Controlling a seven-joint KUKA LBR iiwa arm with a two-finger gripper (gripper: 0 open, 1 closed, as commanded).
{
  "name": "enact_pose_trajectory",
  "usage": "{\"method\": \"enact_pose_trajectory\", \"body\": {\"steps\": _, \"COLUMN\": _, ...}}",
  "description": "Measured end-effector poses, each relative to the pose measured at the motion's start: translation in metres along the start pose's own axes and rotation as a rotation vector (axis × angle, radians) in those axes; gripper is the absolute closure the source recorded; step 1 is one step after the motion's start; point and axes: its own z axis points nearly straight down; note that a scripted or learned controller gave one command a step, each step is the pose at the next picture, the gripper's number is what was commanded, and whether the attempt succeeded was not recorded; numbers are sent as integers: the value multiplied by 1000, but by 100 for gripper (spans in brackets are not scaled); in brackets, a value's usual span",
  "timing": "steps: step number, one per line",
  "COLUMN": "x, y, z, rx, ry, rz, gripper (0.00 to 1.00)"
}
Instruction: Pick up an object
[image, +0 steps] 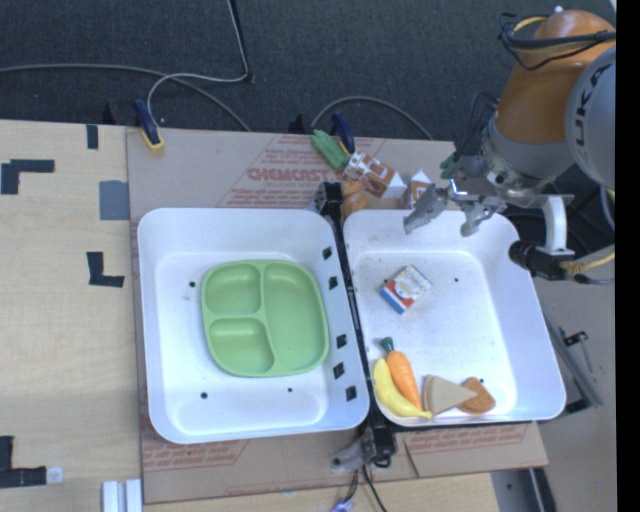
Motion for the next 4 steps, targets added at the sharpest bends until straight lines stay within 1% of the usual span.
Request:
{"method": "enact_pose_trajectory", "body": {"steps": 1, "x": -12, "y": 19, "z": 115, "rx": 6, "ry": 0, "rz": 2, "gripper": 0}}
{"method": "enact_pose_trajectory", "body": {"steps": 2, "x": -10, "y": 6, "z": 173, "rx": -13, "ry": -7, "rz": 1, "gripper": 0}}
{"method": "enact_pose_trajectory", "body": {"steps": 3, "x": -1, "y": 3, "z": 171, "rx": -20, "ry": -9, "rz": 2, "gripper": 0}}
{"method": "enact_pose_trajectory", "body": {"steps": 4, "x": -4, "y": 47, "z": 179, "rx": -1, "ry": -1, "rz": 0, "gripper": 0}}
